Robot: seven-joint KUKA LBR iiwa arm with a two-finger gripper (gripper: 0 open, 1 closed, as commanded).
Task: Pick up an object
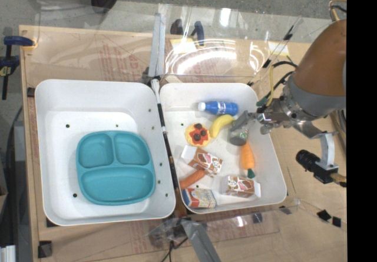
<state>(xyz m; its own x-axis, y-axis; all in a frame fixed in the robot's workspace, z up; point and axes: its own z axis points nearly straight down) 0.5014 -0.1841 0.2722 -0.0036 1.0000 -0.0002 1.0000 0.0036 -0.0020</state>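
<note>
I've got two white bins side by side, center of frame. Left bin (59, 102) holds just a teal divided plate (115, 167) w/ three compartments, lying flat in the lower middle of that bin.

Right bin (177, 93) has all the pickable stuff. Top center: blue & white bottle (218, 108) lying on its side. Just below it a yellow banana (221, 125), and to the banana's left a small yellow pizza slice w/ red and dark toppings (197, 134). Lower middle: a brown and white carton (207, 162) lying tilted, w/ an orange-red sausage-like piece (192, 179) just below-left of it. Bottom edge of the bin: another small carton (201, 198), and to its right a third one (240, 186). An orange carrot (248, 158) lies upright-ish along the right side, above that third carton.

Arm comes in from the right of frame, orange band up top right. Gripper (239, 133) sits low over the right half of the right bin, just right of the banana and right above the carrot's top end. Can't tell how wide it's open from this angle, and I don't see any item clearly held in it.

Clear plastic sheeting w/ glare sits past the top of the right bin.
</note>
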